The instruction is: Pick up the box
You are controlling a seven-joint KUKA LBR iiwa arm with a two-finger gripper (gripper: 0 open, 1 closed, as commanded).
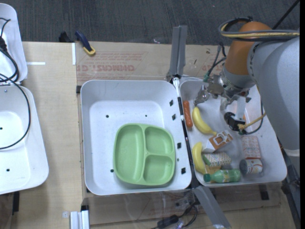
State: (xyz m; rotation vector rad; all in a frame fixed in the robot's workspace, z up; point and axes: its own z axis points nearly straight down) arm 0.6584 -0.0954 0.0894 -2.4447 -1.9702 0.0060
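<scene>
Lying skewed near the middle of the right bin [271, 128], the small orange-and-white box [221, 140] is your target. It rests flat on the bin floor, turned at an angle to the walls, as loosely dropped items tend to land.

It is crowded. One banana [202, 122] curves just beyond its upper left corner, and a second banana [197, 157] lies below on the left. A yellowish packet [218, 159] sits just beneath it, and a pink-and-white pack [251, 147] lies just to its right. Nearer the front wall are a green bottle [222, 176] and a small can [251, 166]. A carrot [187, 114] lies along the left wall.

The gripper [220, 95] hangs over the far end of this bin, apart from the box and above the first banana's end. You cannot tell from this slant whether it is spread or closed, and the box is plainly not in it.

I judge the reach as not yet made. Expect the neighbours to hinder a clean descent.

The left bin [90, 128] holds a green divided plate [144, 154].
</scene>
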